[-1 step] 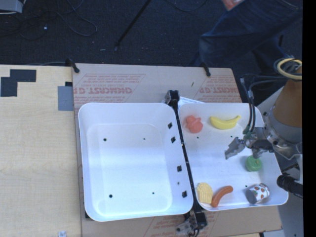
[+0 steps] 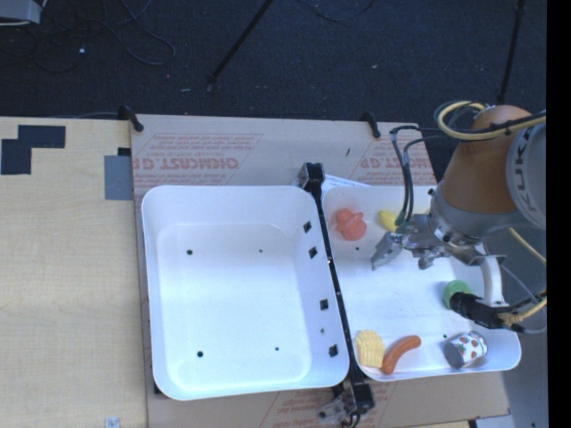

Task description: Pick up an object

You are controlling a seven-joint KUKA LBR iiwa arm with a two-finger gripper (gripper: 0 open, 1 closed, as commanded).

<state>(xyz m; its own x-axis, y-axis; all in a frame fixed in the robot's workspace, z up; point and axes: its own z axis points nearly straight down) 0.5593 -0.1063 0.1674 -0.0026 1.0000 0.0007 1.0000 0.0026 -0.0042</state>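
**Operator:** I've got the arm reaching in from the right over the right bin (image 2: 500, 362). The hand (image 2: 390, 250) sits in the far part of that bin, and its two dark fingers look spread apart with nothing between them.

**Colleague:** What's closest for a pick?

**Operator:** The pink toy (image 2: 350, 225), just to the left of the hand and near the divider between the bins. A small yellow piece (image 2: 387, 218) lies just beyond the hand too (partly hidden by the cable, so I can't tell its shape). Along the near rim I see a yellow corn-like toy (image 2: 369, 347) touching an orange sausage (image 2: 401, 352), and a small white patterned cup (image 2: 467, 349) further right. A green object (image 2: 458, 292) sits at the right, half behind the arm.

**Colleague:** How do you expect the pink one to handle?

**Operator:** My guess is light, hollow plastic or rubber: rounded and lumpy, so likely to squirt out of a shallow pinch. I'd close across its widest middle, low down, with the fingers either side rather than on the knobby top. It won't break, I'd judge, but it may roll toward the divider if nudged.

**Colleague:** And the left bin (image 2: 169, 266)?

**Operator:** Not my concern for this pick.
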